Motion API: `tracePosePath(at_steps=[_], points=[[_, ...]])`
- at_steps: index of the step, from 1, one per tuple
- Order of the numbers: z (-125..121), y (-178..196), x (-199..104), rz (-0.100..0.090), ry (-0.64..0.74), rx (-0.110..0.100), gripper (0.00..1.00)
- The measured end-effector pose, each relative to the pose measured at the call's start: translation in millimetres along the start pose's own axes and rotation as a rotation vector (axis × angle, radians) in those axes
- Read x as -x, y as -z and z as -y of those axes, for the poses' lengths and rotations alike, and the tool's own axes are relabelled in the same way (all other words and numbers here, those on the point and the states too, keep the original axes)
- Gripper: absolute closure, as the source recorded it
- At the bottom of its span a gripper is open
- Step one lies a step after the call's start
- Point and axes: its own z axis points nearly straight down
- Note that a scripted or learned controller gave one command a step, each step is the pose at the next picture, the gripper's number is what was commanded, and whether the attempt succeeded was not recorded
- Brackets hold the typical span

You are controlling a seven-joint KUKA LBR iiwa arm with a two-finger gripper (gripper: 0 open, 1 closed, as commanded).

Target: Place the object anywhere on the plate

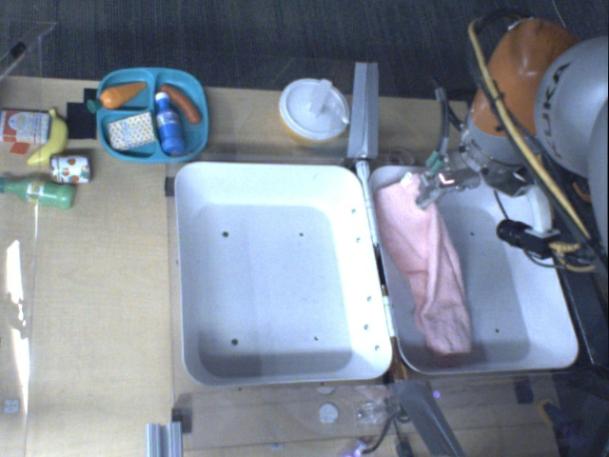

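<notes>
Pale wooden bench (pixel 95 303) against dark carpeted floor (pixel 238 17).

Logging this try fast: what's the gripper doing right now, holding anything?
Gripper: at the top end of the pink cloth in the right bin; a grasp cannot be told from this view.
</notes>
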Motion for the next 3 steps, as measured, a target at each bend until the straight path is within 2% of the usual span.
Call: tracePosePath(at_steps=[1, 2, 3], points=[[-2.2, 40.1, -1.4, 0.0, 0.007, 0.0, 1.0], [9.3, 37.3, -41.5, -0.002, 0.412, 0.0, 1.0], [20.3, 45.0, -98.5, -0.002, 0.813, 0.001, 1.0]])
